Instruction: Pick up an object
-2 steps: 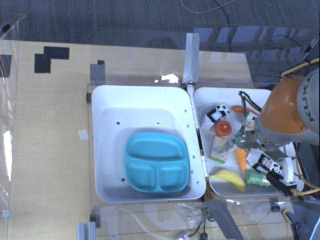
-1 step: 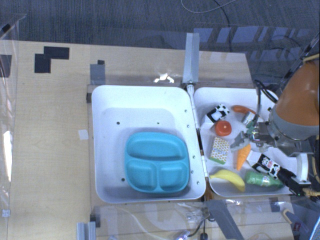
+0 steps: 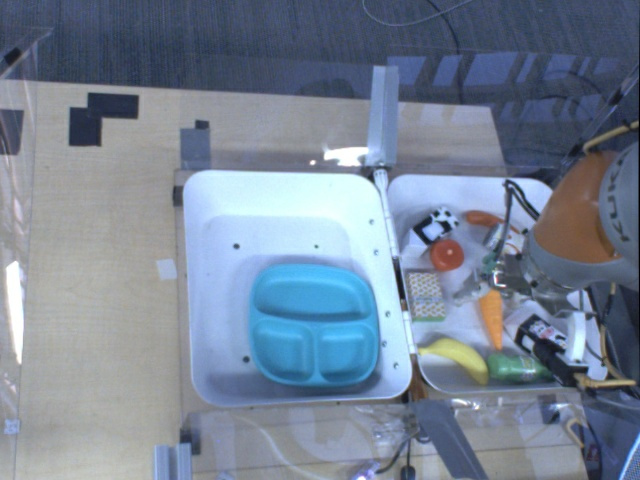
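Claw (image 3: 497,280) perhaps beside carrot (image 3: 491,319)

Grey arm (image 3: 580,223) from the right, wrist angled down-left.

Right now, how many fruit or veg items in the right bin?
4. Tomato near the top, carrot mid-bin by the gripper, banana and green vegetable at the front wall. The arm may hide more.
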